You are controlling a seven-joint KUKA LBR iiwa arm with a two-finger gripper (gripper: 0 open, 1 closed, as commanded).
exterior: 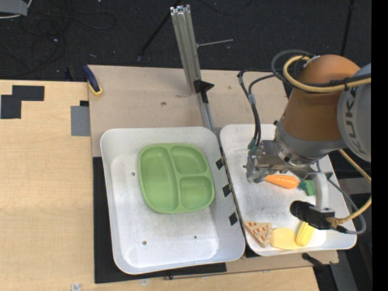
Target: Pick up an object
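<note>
In the right bin (pixel 237 139) lies an orange toy carrot (pixel 282 180), its green top pointing right. My gripper (pixel 257 170) hangs low over this bin, just left of the carrot's tip, and the metal wrist block hides part of it. I cannot tell whether it touches the carrot. Near the bin's front edge lie a toy pizza slice (pixel 259 231), a pale yellow piece (pixel 281 239) and a yellow corn cob (pixel 305 234).
The left bin (pixel 121 235) holds a green divided plate (pixel 176 178). A metal post (pixel 188 47) rises behind the two bins. The arm's orange and grey body (pixel 318 102) looms over the back of the right bin.
</note>
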